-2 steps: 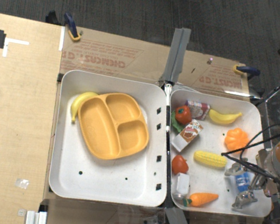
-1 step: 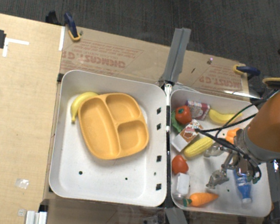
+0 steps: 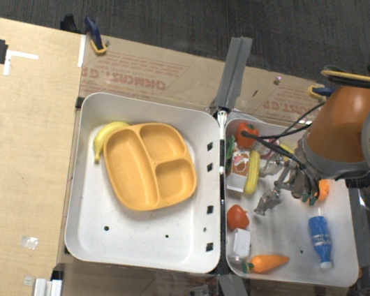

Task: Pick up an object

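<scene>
The two-finger gripper (image 3: pixel 265 202) hovers, fingers empty and parted, above the right white bin (image 3: pixel 339 277); next, descend onto the red tomato-shaped toy (image 3: pixel 237 217)

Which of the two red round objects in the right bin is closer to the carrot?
The red one at the left wall of the right bin, just above the white block, is closer to the carrot. The other sits in the bin's far corner.

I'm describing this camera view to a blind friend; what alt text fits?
A grey robot arm reaches into the right white bin, its gripper above toy food: a carrot, tomato and blue bottle. The left bin holds a yellow divided plate.
</scene>
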Robot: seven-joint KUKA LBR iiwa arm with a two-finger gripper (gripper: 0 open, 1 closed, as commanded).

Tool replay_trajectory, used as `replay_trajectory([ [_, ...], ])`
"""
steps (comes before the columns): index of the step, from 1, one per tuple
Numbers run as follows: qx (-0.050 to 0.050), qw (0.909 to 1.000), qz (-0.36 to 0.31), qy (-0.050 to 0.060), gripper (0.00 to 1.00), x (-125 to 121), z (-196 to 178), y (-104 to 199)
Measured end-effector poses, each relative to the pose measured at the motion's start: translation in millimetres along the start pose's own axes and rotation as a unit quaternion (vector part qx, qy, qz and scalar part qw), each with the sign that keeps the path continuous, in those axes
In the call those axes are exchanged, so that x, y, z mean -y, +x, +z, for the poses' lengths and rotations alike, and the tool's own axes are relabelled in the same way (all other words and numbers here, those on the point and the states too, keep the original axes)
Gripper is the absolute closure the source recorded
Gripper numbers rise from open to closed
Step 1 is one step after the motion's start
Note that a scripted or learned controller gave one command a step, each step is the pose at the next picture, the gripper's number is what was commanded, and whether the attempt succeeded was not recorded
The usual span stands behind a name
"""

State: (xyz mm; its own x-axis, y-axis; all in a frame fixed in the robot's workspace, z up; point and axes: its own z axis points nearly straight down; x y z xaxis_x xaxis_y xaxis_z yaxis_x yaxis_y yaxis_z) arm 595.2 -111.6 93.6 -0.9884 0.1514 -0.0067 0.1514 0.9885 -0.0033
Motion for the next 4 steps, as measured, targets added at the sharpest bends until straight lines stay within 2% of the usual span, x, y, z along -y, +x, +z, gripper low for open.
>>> replay_trajectory([
  [1,-0.002,1.0000,0.003,-0.001,0.00,60,1,-54],
  [2,0.002,1.0000,0.001,-0.001,1.00,58,-11,-57],
  [3,-0.002,0.9844,-0.176,-0.003,1.00,34,1,2],
  [4,-0.002,0.9844,-0.176,-0.002,0.00,34,1,2],
])
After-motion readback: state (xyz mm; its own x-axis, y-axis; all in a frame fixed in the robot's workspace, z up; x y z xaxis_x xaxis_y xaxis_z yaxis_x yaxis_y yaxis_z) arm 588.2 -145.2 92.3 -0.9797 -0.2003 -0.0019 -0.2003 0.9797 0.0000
